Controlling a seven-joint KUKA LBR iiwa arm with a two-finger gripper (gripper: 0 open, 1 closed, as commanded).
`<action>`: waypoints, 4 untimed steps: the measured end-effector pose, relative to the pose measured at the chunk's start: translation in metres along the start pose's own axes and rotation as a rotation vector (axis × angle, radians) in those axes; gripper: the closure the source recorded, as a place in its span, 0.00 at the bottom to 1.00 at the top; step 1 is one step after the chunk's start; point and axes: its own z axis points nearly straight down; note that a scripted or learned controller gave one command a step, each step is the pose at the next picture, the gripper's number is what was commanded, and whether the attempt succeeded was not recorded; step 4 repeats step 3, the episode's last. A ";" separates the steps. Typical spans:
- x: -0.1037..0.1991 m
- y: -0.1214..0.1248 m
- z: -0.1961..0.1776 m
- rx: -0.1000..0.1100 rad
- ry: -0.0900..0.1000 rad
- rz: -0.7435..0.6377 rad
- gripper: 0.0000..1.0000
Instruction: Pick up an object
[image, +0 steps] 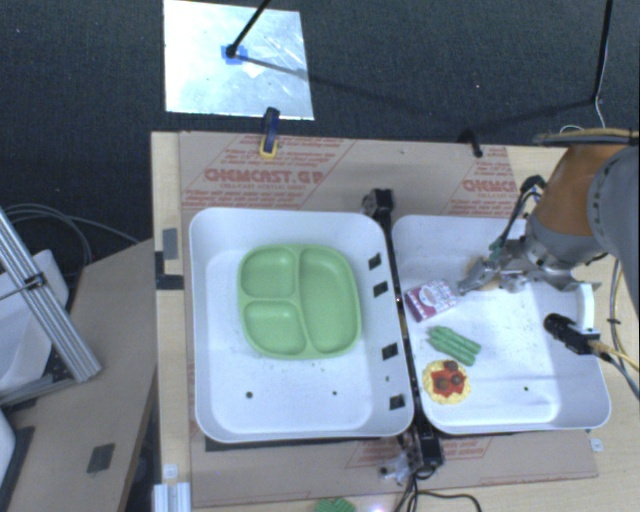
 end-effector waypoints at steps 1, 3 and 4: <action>0.019 0.025 -0.007 -0.006 0.000 0.000 0.00; 0.092 -0.015 -0.120 -0.010 0.002 -0.003 1.00; 0.092 -0.015 -0.120 -0.010 0.002 -0.003 1.00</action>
